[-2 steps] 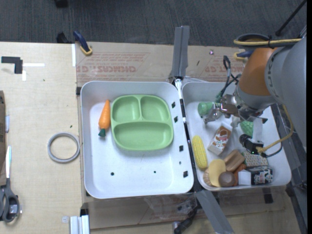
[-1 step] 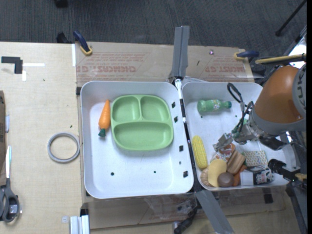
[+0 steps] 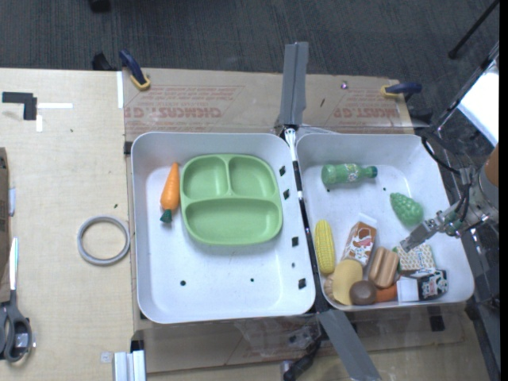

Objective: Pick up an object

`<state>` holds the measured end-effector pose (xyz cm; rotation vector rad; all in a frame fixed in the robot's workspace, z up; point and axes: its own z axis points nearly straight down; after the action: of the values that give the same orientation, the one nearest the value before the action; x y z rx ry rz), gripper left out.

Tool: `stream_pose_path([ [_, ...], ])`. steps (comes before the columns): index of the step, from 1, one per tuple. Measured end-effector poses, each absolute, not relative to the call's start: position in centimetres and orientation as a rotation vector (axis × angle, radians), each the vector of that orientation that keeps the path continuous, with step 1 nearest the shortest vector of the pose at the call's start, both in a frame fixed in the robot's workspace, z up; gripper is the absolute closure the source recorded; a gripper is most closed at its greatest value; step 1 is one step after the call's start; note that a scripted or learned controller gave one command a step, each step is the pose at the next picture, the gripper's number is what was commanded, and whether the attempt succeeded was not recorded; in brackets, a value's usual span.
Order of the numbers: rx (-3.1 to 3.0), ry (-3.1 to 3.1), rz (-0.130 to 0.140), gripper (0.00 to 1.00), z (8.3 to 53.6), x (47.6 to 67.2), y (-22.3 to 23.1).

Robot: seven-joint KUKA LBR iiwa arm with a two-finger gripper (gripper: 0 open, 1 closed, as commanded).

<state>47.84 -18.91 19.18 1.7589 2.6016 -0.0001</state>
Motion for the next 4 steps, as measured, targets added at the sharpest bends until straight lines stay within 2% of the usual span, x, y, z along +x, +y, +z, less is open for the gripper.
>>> stream_pose_path([
  [1,2.012,2.413,-0.001,0.0,15.2,54.7,-20.4],
  [2,2.013,2.421,0.009,0.0,9.1,55.5,-21.5],
  [3,1.832,2.559,0.004,0.0,9.1,55.1,-21.8],
  [4,1.832,2.553,0.002,1.0,10.0,55.1,-21.9],
])
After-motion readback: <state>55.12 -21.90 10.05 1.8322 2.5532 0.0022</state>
